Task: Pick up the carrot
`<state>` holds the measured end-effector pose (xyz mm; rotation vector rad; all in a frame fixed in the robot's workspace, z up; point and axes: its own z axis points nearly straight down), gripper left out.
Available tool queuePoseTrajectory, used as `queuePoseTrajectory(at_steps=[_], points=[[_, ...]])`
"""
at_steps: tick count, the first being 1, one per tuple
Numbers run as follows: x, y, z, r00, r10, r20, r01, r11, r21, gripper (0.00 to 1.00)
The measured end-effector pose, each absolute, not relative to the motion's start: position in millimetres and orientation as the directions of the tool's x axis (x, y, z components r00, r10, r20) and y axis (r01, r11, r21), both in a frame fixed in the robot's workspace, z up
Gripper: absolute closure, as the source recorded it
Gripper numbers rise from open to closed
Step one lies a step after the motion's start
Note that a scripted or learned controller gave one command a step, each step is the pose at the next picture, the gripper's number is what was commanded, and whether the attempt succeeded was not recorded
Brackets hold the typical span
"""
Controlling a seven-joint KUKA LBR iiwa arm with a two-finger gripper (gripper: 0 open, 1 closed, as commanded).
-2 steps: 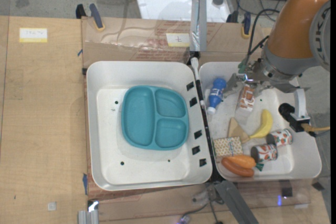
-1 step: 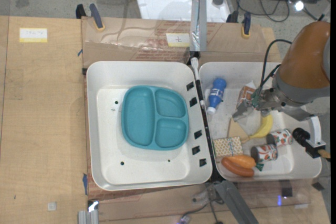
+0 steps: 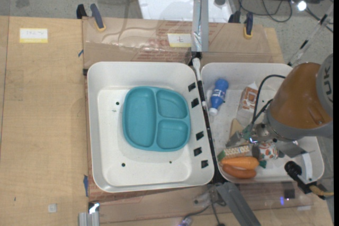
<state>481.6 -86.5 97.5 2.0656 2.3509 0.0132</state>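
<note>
Here, carrot (image 3: 240,165) just beside hand (image 3: 253,144), right bin (image 3: 233,72)

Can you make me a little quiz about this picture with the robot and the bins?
1. Which bin holds the carrot: left or right?
2. True or false: the blue bottle lies on the teal plate.
3. How many sections does the teal plate have?

Key: 1. The right bin, near its front edge, just below the gripper. 2. False; the bottle is in the right bin, the plate in the left bin. 3. Three.
</note>
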Motion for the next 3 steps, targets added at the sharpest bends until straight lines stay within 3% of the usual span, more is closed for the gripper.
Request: queuePoseTrajectory(at_steps=[1, 2, 3], points=[[557.8, -86.4, 91.9, -0.138, 0.99, 0.0, 0.99, 0.138, 0.002, 0.0], [581.7, -194.7, 153.4, -0.336, 0.942, -0.004, 0.942, 0.337, 0.003, 0.0], [469.8, -195.5, 143.2, -0.532, 0.847, 0.0, 0.847, 0.532, 0.001, 0.0]])
